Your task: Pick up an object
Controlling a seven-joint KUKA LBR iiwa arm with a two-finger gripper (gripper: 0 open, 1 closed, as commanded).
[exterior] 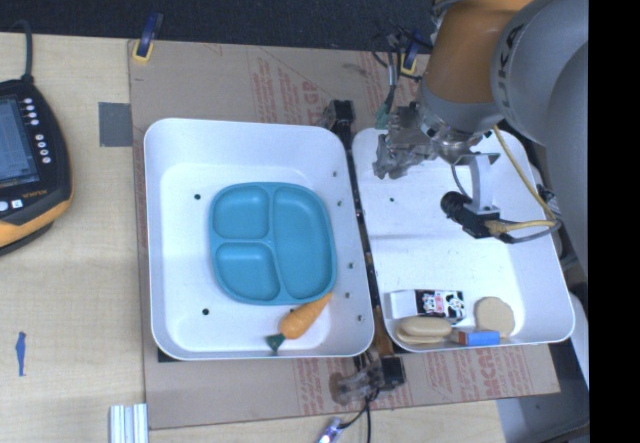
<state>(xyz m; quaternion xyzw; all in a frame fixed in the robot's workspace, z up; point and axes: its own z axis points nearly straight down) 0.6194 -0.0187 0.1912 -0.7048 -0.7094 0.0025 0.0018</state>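
Above the right bin (530,231), the gripper (393,159) hovers, claw state unclear; approach step, next descending toward the cookie (494,314).

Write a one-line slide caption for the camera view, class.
KUKA arm's end effector hovers over the right bin; a blue divided plate and toy carrot lie in the left bin.

carrot (305,317) beside blue tray (272,241)

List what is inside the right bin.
The right bin holds, along its near edge, a black-and-white carton, a tan oval piece, a round tan disc and a small blue item. The arm covers its far corner.
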